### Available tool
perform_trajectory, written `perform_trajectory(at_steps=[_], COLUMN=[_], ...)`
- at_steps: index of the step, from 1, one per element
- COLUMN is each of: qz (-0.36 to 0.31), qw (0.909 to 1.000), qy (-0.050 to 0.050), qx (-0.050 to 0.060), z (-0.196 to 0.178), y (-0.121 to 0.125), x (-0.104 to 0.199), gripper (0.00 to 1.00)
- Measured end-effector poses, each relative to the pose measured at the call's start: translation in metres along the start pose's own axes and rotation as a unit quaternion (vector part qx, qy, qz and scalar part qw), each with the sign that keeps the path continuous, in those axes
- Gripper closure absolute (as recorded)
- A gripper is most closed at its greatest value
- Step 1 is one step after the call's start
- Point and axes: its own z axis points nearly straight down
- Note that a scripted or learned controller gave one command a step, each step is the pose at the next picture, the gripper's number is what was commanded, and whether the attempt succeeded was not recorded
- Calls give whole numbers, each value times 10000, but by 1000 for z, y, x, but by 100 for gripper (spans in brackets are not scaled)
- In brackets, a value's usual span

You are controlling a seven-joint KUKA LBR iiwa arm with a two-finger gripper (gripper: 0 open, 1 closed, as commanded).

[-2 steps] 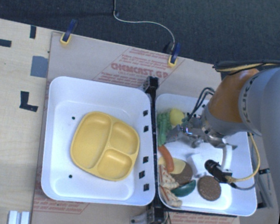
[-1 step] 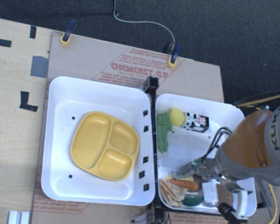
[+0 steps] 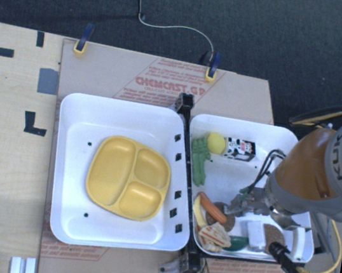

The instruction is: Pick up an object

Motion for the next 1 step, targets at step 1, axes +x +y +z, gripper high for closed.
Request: perform_trajectory(at_steps=[1], qz=[1], qw=[10000], qy=[8], qx=[27], z=[2], y=[-2], x=[1], gripper=[0])
